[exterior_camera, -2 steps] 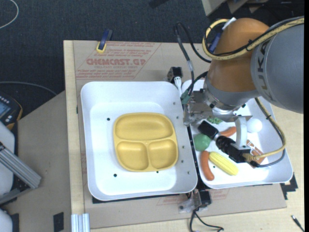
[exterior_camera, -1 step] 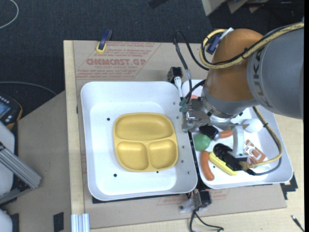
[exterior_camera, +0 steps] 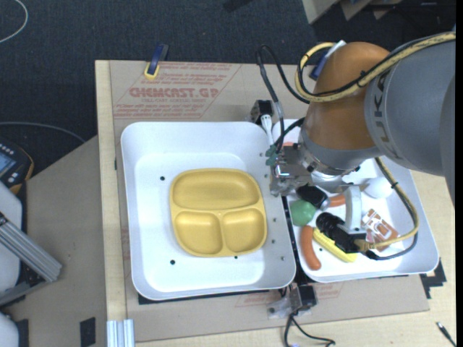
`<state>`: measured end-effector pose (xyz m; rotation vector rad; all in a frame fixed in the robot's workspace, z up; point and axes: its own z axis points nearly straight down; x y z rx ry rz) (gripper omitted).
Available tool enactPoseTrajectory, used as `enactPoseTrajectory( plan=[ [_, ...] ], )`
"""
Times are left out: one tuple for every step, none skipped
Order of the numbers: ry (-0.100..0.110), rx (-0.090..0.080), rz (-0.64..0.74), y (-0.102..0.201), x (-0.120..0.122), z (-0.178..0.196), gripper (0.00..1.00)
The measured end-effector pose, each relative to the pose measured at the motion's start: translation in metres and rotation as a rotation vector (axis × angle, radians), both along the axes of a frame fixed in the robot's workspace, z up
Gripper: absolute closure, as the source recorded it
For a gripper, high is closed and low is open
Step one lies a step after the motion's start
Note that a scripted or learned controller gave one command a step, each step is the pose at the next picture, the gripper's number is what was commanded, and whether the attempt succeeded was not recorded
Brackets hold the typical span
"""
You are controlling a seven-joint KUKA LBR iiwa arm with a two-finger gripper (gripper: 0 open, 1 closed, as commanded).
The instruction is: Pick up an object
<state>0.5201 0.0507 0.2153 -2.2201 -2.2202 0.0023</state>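
Red and sausage-shaped, the nearest piece (exterior_camera: 309,246) lies in the right bin (exterior_camera: 423,246), just right of the yellow tray's (exterior_camera: 217,212) near right corner. A yellow piece (exterior_camera: 334,252), partly covered, sits close beside it, further right of the tray. The tray itself is divided into three hollows and rests flat in the middle of the left bin (exterior_camera: 137,194). A green piece (exterior_camera: 302,212) lies level with the tray's middle and just right of it, across the bin walls. Well right of the tray I see a patterned packet (exterior_camera: 378,227) and, a little farther back, a white egg-shaped piece (exterior_camera: 378,188). The gripper (exterior_camera: 288,179) hangs low near the tray's far right corner, at the right bin's left edge and just beyond the green piece. I cannot tell whether it is released or clenched, and I see nothing held in it. Beyond the tray, brown cardboard (exterior_camera: 181,89) with red print lies flat.
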Motion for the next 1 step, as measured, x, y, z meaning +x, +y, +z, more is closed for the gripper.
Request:
enactPoseTrajectory(
  plan=[
    [-0.006,0.000,-0.001,-0.0062,0.0000,0.0170,1.00]
  ],
)
